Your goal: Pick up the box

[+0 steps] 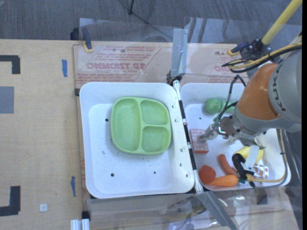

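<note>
One small red-and-white box (199, 142) lies flat at the right bin's (192, 92) left wall. Looks light, stiff cardboard; grip across its short sides. Hand (217, 131) hovers just right of it; can't tell its opening. Green ball (213, 105) farther back.

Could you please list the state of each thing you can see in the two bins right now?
Box: lying flat in the right bin, not lifted.
Gripper: low over the right bin, beside the box.
Green plate: right way up in the left bin, nothing on it.
Carrot: lying on its side.
Green ball: resting near the far wall.
</note>
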Tool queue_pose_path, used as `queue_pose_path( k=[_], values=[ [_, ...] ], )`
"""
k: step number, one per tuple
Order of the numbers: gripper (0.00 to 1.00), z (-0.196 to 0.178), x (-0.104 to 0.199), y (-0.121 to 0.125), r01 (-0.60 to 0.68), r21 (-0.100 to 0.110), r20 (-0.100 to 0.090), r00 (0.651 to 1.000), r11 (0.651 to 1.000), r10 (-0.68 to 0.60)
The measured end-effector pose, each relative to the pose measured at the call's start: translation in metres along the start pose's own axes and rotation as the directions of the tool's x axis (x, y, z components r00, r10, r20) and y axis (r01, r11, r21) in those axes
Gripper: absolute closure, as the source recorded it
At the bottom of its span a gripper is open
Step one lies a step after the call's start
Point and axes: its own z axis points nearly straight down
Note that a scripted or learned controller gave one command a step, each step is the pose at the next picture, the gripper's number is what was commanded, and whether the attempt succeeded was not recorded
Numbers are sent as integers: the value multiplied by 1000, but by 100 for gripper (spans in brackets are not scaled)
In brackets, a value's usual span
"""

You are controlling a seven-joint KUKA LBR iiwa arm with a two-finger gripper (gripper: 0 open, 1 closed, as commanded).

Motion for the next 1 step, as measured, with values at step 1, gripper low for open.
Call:
queue_pose_path(
  k=[1],
  values=[
    [0,-7,12,67,-172,12,5,985,985,172]
  ],
)
